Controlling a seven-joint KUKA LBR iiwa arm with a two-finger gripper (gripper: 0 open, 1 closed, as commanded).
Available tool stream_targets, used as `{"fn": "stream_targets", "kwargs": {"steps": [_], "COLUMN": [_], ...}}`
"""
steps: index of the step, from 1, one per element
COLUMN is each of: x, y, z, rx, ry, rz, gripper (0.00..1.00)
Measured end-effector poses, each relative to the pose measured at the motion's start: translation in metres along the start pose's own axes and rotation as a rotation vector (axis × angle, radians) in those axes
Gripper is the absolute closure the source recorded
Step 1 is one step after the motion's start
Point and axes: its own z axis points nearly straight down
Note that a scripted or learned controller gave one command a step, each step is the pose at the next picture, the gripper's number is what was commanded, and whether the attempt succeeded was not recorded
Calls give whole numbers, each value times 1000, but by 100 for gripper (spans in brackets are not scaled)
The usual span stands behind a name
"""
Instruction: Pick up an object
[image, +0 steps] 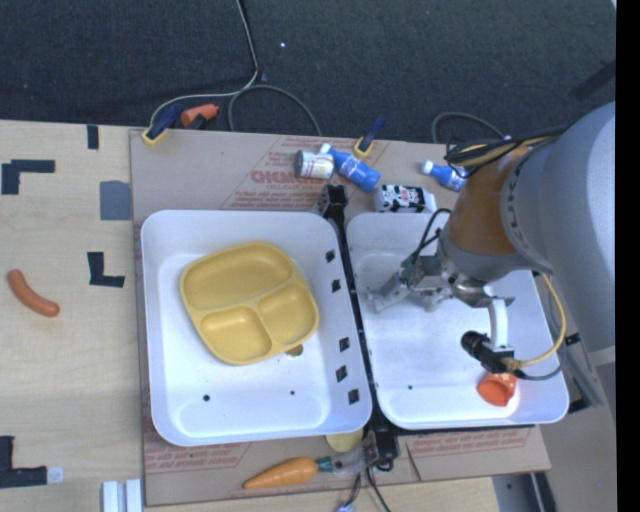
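An orange object (497, 389), small and rounded, is seen in the right bin (440, 400), near its front right corner, just beside a black fitting on a yellow cable. The gripper (385, 294) is lowered over the back left part of the same bin, well apart from the orange object; whether its parts are apart or together cannot be told, and nothing is seen held. Two white bins are set side by side. One yellow divided plate (250, 300) with three compartments is lying in the left bin (200, 410). Outside the bins, one toy carrot (282, 473) is seen at the front edge, and one sausage (33, 293) at the far left.
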Motion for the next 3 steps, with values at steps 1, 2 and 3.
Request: {"fn": "stream_targets", "kwargs": {"steps": [1, 2, 3], "x": [7, 11, 10], "y": [40, 89, 88], "z": [1, 2, -8], "rx": [3, 4, 5], "ry": [0, 1, -2], "rz": [4, 4, 4], "gripper": [0, 0, 100]}}
